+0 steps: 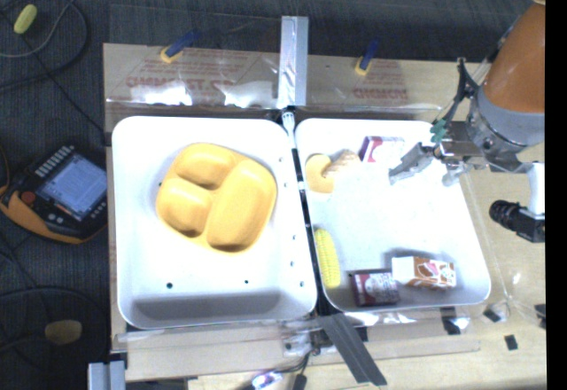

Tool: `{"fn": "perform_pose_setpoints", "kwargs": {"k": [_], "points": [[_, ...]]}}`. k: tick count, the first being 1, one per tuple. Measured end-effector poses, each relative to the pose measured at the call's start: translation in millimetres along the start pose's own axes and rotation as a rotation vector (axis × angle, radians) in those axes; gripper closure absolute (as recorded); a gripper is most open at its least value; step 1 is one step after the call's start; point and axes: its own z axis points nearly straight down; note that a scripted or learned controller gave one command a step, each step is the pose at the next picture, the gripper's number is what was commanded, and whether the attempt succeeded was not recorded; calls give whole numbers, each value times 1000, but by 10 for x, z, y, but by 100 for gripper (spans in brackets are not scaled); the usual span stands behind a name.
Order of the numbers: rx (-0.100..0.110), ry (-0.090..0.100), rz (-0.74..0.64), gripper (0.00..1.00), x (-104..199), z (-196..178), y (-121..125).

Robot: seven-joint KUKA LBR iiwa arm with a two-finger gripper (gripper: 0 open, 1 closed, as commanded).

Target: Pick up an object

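My gripper (pixel 409 163) hangs over the upper right part of the right bin (pixel 469 229), with nothing seen in it. A pink and white card (pixel 370 148) lies just to its left by the bin's back wall. Further left sits a tan and yellow round piece (pixel 322 171). A yellow corn cob (pixel 327 257) lies along the bin's left wall. Near the front edge a dark red can (pixel 375 287) lies beside a small white and orange carton (pixel 424 272).
The left bin (pixel 142 291) holds one large yellow lumpy object (pixel 215 196). A metal divider (pixel 293 69) stands behind the seam between the bins. A handheld controller (pixel 62 193) lies on the floor at the left.
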Motion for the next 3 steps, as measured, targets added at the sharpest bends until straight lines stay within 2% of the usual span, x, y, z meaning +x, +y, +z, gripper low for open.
{"fn": "perform_pose_setpoints", "kwargs": {"k": [1, 2, 3], "points": [[2, -3, 85, 0, -243, 1544, 1118], [0, -1, 215, 0, -193, 1042, 969], [-9, -4, 114, 0, -367, 1896, 1226]]}}
